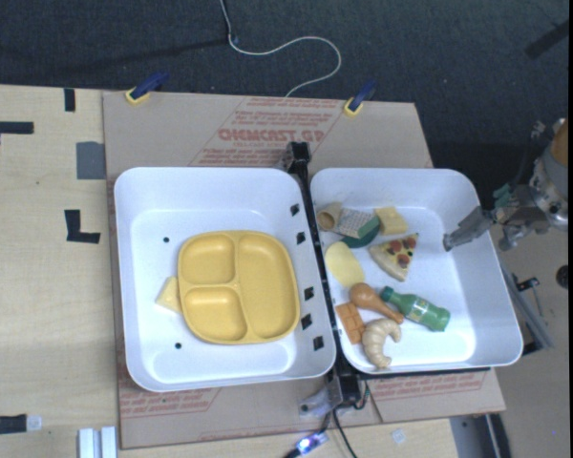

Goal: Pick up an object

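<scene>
just left of claw (456, 239): pizza slice (398, 255)

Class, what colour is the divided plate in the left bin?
Yellow; the divided plate shows in the camera view.

Only readable print: red lettering on the cardboard sheet (267, 132) under the bins, just behind the left bin (134, 256). Large line looks like "CHEMGREAT" or similar, can't confirm letters. Smaller red lines above and below it too blurred to read. More faint red print on cardboard's front edge, illegible.
</scene>
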{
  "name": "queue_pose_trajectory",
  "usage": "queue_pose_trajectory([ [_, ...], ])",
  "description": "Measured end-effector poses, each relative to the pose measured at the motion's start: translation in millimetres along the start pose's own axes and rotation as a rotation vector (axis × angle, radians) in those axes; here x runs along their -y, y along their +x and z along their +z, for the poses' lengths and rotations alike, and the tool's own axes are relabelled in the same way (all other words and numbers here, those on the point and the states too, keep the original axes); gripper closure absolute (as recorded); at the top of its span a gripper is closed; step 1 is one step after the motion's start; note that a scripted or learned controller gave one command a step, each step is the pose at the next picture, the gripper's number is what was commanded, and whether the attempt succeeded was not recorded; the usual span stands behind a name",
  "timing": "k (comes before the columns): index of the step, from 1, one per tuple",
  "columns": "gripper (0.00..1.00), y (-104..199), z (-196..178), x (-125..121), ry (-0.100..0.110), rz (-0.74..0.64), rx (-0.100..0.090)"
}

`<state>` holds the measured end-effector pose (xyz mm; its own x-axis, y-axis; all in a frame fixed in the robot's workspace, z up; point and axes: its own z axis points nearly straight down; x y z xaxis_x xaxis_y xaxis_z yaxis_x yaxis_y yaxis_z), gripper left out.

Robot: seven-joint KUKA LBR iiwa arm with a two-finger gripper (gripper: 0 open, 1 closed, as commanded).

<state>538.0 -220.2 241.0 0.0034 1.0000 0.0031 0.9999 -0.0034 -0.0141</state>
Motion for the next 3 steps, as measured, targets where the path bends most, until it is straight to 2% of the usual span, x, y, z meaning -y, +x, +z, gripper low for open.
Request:
queue_pose_trajectory([
  [1,0.0,0.7,-7.6,-2.6,-0.013,-0.004,0.003],
  [3,0.0,0.4,80.7,-10.4,-0.01,-0.005,0.003],
])
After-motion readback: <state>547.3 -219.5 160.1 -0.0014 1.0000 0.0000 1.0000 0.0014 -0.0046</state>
